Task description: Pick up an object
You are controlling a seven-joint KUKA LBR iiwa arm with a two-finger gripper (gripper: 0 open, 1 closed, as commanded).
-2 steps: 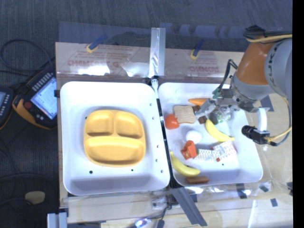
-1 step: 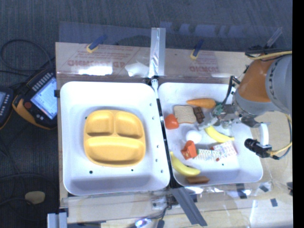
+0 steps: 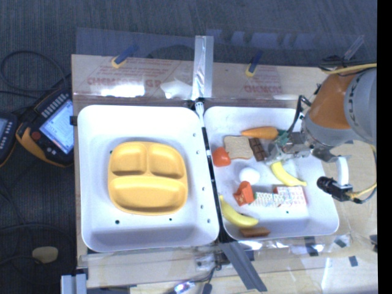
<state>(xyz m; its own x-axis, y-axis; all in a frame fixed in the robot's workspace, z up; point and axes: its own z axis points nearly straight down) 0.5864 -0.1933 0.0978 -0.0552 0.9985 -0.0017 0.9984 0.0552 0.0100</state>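
The gripper (image 3: pixel 288 144) partly hides a banana (image 3: pixel 286 175).

Left bin (image 3: pixel 86 182): divided tray (image 3: pixel 147 177) at centre. Right bin (image 3: pixel 324 216): bread slice (image 3: pixel 237 147) behind egg (image 3: pixel 248 175); my claw (image 3: pixel 286 144) over rear part, beside carrot (image 3: pixel 260 131).

Both white bins (image 3: pixel 92 164) look like smooth, slightly glossy plastic. The yellow divided tray (image 3: pixel 147 177) in the left bin is also smooth plastic with a soft shine. The counter (image 3: pixel 153 72) under the bins looks like matt brown cardboard or wood, partly covered by a clear shiny film. The floor (image 3: pixel 184 8) around has a rough, dark woven texture like carpet.
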